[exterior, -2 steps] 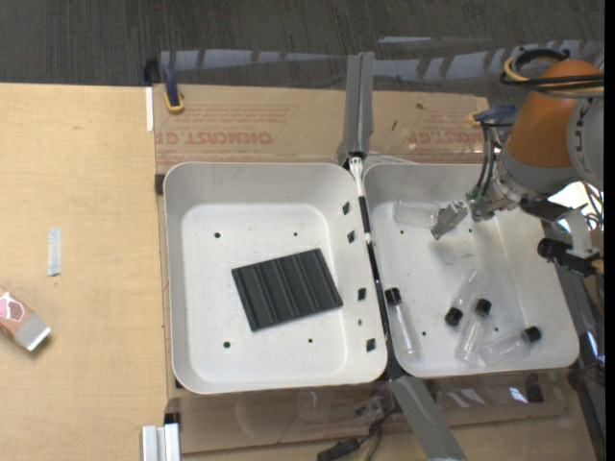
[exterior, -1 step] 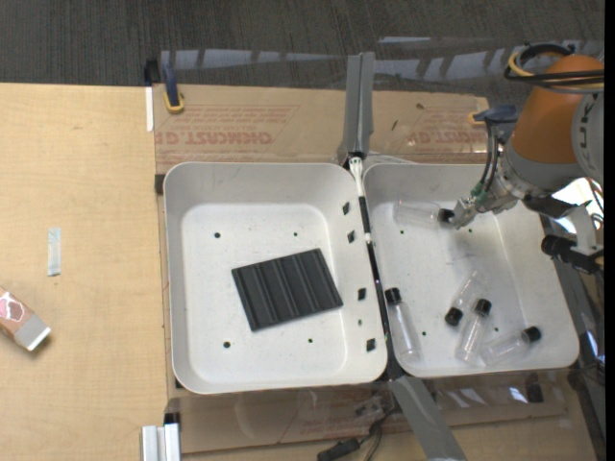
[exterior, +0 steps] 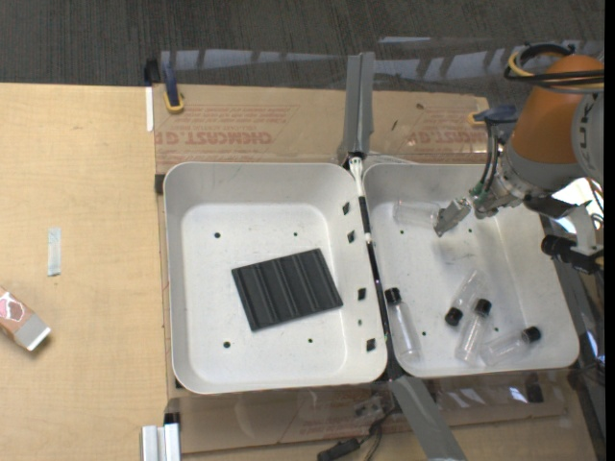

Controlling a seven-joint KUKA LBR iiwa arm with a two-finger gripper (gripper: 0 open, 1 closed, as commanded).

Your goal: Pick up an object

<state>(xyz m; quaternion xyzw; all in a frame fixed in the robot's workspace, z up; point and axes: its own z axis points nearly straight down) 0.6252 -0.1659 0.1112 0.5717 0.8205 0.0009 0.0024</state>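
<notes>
The right bin (exterior: 553, 286) holds several clear plastic tubes with black caps. One tube (exterior: 400, 327) lies along the bin's left wall, and others (exterior: 473, 323) cluster near the front right. A further clear piece (exterior: 413, 214) lies at the back left of this bin. My gripper (exterior: 450, 219) hangs over the back middle of the right bin, pointing left and down from the orange-banded wrist (exterior: 548, 123). It is just right of the clear piece and above another faint clear item (exterior: 459, 252). Nothing visible is held.
A dark ribbed rectangular mat (exterior: 286, 288) lies flat in the left bin (exterior: 192, 257). A metal divider (exterior: 357, 113) runs between the bins at the back. On the wooden bench to the left lie a small grey strip (exterior: 54, 252) and a red-and-white object (exterior: 21, 321).
</notes>
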